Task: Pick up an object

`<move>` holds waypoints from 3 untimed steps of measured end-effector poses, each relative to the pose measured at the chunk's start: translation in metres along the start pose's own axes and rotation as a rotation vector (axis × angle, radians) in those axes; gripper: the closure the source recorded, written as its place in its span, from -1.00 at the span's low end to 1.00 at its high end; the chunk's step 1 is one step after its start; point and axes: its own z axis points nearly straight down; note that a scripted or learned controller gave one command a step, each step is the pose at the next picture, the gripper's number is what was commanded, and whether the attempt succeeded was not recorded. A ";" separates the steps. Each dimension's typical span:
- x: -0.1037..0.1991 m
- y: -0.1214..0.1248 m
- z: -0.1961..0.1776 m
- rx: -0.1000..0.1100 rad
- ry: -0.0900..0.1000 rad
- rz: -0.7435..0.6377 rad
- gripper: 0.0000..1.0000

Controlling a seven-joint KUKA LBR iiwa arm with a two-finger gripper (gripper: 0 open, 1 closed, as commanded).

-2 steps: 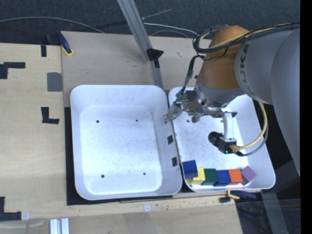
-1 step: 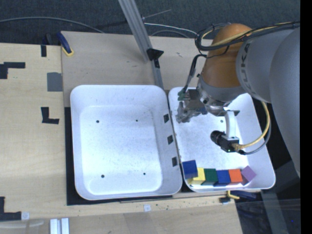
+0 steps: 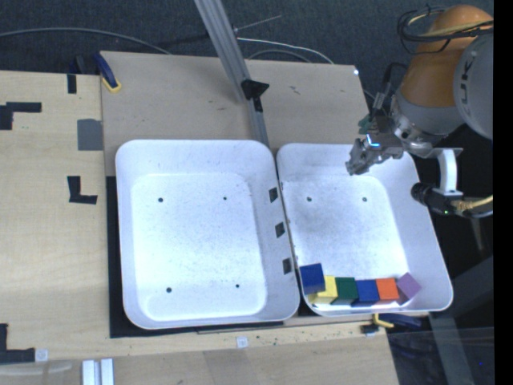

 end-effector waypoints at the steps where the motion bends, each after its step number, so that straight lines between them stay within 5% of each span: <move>1: -0.029 -0.016 -0.115 -0.005 0.001 -0.004 1.00; 2: -0.036 -0.067 -0.253 -0.006 0.001 -0.005 1.00; 3: -0.035 -0.066 -0.258 0.001 0.001 -0.006 1.00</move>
